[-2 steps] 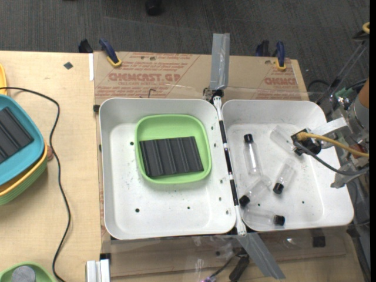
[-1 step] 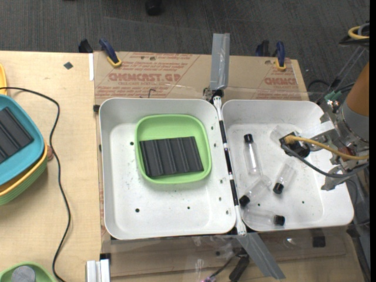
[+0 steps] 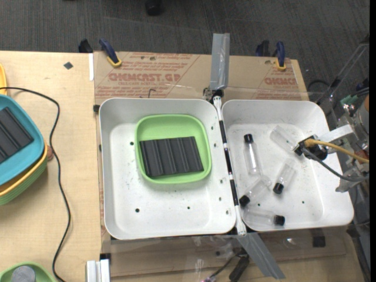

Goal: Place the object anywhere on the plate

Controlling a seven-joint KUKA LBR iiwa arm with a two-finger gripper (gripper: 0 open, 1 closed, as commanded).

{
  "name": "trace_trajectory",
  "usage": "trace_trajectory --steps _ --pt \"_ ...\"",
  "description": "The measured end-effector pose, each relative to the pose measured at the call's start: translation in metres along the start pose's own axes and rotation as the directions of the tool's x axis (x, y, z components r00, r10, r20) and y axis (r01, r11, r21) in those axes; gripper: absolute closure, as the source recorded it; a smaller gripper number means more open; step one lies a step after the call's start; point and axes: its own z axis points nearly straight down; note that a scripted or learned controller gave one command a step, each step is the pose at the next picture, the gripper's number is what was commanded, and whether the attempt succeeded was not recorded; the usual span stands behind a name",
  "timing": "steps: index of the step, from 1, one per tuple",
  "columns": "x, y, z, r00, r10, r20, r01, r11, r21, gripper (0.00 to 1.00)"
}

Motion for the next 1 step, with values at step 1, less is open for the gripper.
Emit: trace_trajectory --steps 1 --pt "0.0058 -0.0247 0.0216 1.000 0.002 -0.002 -0.002 1.000 0.000 0.00"
